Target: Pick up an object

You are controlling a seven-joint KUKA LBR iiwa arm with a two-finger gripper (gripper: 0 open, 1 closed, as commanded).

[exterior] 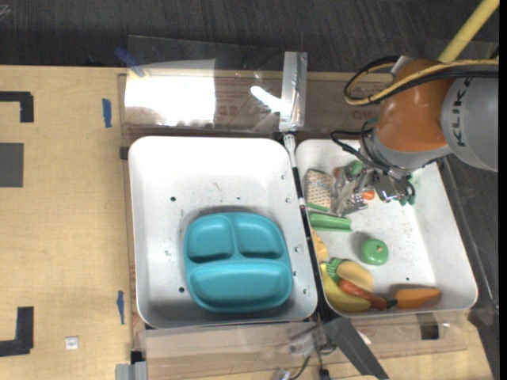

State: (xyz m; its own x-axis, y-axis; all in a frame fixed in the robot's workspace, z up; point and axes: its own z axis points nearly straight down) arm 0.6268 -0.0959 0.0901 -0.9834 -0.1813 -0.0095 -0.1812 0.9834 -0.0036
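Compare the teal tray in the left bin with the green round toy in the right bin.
The teal tray is large, flat and split into three compartments; the green round toy is small and ball-like. The tray is alone in its bin; the toy lies among other toy foods. Both lie apart from the gripper.

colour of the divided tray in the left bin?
Teal-blue, plain. The three-compartment plastic tray shows clearly in the camera view, lying in the left white bin.

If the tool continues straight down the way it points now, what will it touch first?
Probably the white floor of the right bin, close to the flat mesh-patterned piece and the green stick-shaped toy. The tool looks just above them; depth is unclear.
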